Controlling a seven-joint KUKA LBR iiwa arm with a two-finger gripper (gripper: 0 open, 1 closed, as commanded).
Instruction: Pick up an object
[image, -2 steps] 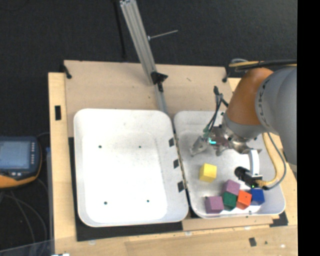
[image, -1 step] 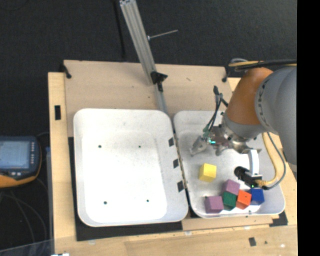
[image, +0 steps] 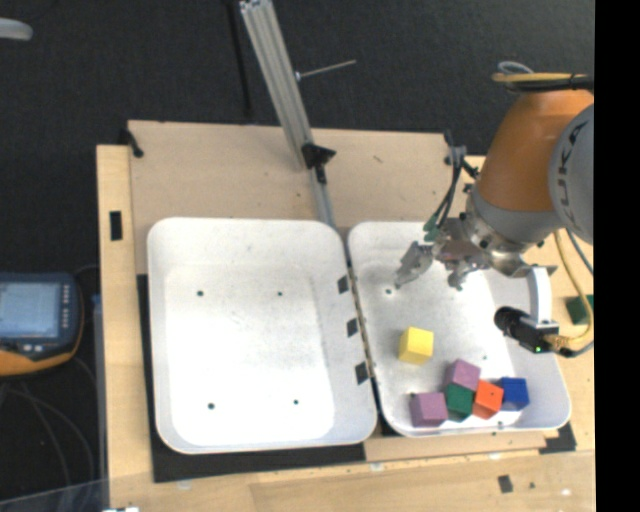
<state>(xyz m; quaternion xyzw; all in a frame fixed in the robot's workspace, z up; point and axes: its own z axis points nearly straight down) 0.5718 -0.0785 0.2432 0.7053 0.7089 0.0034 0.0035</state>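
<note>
While jaws (image: 432, 268) hang open, yellow cube (image: 417, 344) below

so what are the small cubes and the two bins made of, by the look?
Small coloured cubes: probably painted wood or plastic; flat matte colours, crisp edges, cannot say which. Two shallow white bins: likely moulded plastic; rounded corners, smooth faintly speckled surface.

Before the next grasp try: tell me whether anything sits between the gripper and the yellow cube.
Nothing visible does. The gripper hangs over the right bin, and bare bin floor lies between it and the yellow cube. The other blocks cluster beyond the cube, near the bin's front edge.
</note>
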